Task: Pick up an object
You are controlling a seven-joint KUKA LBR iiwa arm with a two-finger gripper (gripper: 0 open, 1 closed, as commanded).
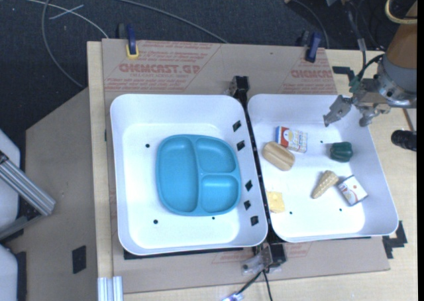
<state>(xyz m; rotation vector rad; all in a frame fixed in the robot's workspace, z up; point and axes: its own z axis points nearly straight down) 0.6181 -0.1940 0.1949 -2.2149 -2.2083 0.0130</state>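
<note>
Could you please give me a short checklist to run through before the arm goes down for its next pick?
1. Tool open: ok, its fingers are spread and nothing sits between them.
2. Tool clear of the objects: ok, it hangs over the upper right of the right bin, apart from every item.
3. A target close by: ok, the green object lies just below the tool.
4. Target free of neighbours: ok, the green object stands apart from the cone and the small carton.
5. Height of the tool above the bin floor: cannot tell from this slanted view.
6. Left bin: ok, the blue divided plate lies well away from the tool.
</note>
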